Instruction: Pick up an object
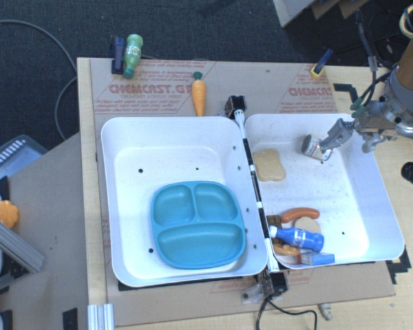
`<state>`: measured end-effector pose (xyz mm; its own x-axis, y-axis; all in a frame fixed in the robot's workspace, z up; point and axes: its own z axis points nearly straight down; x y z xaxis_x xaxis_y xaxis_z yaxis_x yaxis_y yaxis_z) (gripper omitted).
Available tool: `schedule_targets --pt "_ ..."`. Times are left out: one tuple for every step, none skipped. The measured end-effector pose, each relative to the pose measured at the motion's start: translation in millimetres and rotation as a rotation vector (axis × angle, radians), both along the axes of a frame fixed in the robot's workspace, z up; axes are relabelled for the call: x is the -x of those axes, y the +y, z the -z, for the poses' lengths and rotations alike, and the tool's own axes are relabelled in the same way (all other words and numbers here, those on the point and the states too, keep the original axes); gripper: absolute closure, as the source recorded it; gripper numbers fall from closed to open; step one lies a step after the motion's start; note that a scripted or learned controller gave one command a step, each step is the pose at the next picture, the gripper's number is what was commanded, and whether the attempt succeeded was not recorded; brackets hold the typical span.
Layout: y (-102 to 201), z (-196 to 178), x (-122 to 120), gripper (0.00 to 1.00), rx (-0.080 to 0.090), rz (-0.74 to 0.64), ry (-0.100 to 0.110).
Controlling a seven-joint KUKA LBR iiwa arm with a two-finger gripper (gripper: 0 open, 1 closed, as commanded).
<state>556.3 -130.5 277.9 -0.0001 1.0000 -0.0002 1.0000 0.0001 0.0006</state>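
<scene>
1. Jaws sit low over the bare floor at the back of the right bin [344, 198]. I cannot tell how far open they are, since the tip is small and blurred. Nothing shows between them, and whether they touch the floor is unclear.
2. Far left of the jaws, in the left bin [107, 133], lies a blue tray [196, 225]. It is broad and flat, so a grab there would likely slip off, and the ridge where the two bins meet stands in the way.
3. Just left of the jaws and a little nearer the camera lies a tan slab, perhaps bread [269, 165]. It is the closest candidate. It lies flat on the floor near the bin's left wall, so the jaws could skid over it, or shove it against that wall.
4. Well toward the camera from the jaws, at the bin's front-left corner, a sausage [299, 214] and a blue bottle [299, 239] lie crowded with other small bits. A grasp there could catch two things at once, or roll the bottle away.
5. Straight beneath the jaws there seems to be only bare floor, so closing here would probably catch nothing.
6. Right of the jaws, the arm [399, 108] hangs over the bin's right rim; a low sweep could knock it.
</scene>
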Motion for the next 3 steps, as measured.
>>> schedule_targets --pt "2.2 190.9 40.4 0.00 0.000 0.001 0.001" --pt "2.3 180.8 39.8 1.00 0.000 0.001 -0.001" --pt "2.3 180.9 39.9 0.00 0.000 0.001 -0.001"
